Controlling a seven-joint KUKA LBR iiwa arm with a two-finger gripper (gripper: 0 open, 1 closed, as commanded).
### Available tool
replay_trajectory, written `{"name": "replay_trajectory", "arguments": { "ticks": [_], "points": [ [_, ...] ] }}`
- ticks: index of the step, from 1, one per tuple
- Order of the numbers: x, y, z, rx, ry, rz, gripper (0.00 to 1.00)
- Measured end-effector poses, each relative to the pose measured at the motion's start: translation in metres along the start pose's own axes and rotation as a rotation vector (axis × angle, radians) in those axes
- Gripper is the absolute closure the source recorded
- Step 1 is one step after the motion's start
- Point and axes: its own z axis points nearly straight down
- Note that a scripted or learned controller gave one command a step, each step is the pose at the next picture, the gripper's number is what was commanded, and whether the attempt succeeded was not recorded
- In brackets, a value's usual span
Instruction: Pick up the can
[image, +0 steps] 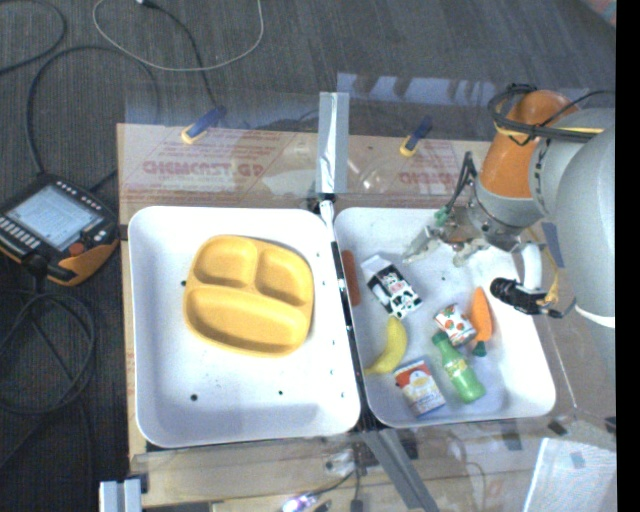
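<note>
The arm (575, 200) is cut off by the right edge, and its wrist covers the upper right corner of the right bin (520, 395); the gripper (447, 237) below it is too small and cluttered to tell how its fingers stand. The label of the can (419, 387) is too small to read, as are the markings on the small carton (454, 325) and the black-and-white carton (391, 284). The print on the board (230, 165) behind the bins is faint and illegible.
</note>
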Motion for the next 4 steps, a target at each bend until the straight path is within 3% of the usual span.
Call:
{"name": "replay_trajectory", "arguments": {
  "ticks": [1,2,3,4],
  "points": [
    [-0.035,-0.066,0.012,-0.012,0.017,0.005,0.00],
    [-0.027,-0.128,0.009,-0.020,0.013,0.219,0.00],
    [0.005,-0.161,0.011,-0.018,-0.004,0.121,0.00],
    [0.006,-0.160,0.002,-0.019,-0.001,0.119,1.00]
  ]
}}
